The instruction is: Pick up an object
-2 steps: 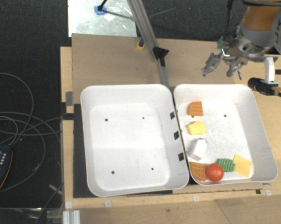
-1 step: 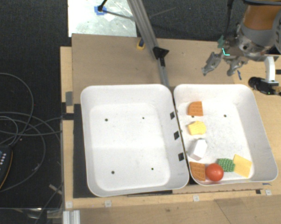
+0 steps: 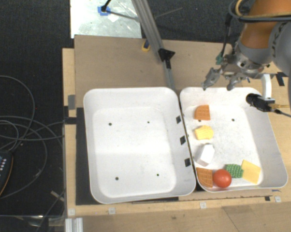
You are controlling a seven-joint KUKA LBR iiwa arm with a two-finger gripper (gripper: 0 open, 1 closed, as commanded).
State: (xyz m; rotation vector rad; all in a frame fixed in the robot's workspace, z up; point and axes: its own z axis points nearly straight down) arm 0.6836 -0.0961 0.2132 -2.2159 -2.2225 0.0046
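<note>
Brown bench [image 3: 121, 62] carries two shallow white bins side by side, edges touching at centre. Left bin [image 3: 94, 178] sits on dark mat [image 3: 80, 178]. Right bin [image 3: 276, 168] lies toward arm side. Grey slanted pole [image 3: 150, 23] crosses bench's far part.

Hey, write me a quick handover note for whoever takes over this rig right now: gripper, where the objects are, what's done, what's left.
Gripper: open, holding nothing, above the far rim of the right bin.
Objects, all in the right bin: orange piece, yellow block, white block, waffle-like piece, red ball, green piece, yellow wedge.
Left bin: sits beside the right one.
Done: nothing picked yet.
Left: descend, grasp one object, lift it. The orange piece looks nearest.
</note>
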